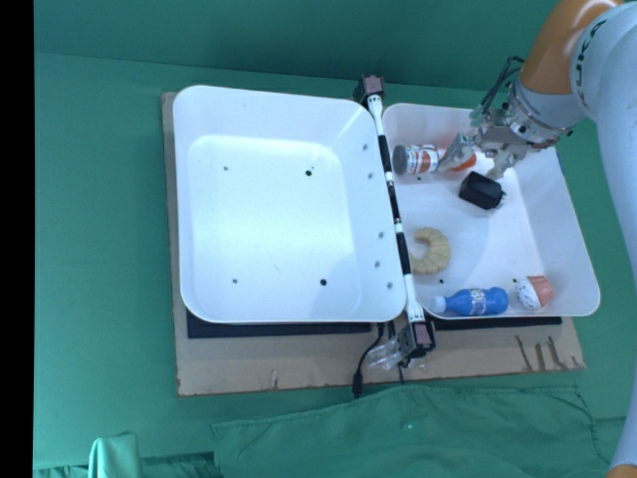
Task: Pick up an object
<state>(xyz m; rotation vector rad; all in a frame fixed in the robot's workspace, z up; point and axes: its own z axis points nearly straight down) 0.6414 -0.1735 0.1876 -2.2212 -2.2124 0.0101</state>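
We see the gripper (476,158) low in the right bin (569,229), between a red-and-white can (416,158) lying on its side and a black block (481,190). Nearer the front lie a tan ring (431,250), a blue bottle (472,302) and a small orange-and-white cup (535,291). The left bin (267,118) sits beside it

Your grey, smooth-shelled KUKA arm (609,63) wears a rounded orange band (562,30) above its wrist; below it you see a silver metal two-finger gripper (481,154) of bare mechanical parts, with thin black cables (498,83) looped alongside.
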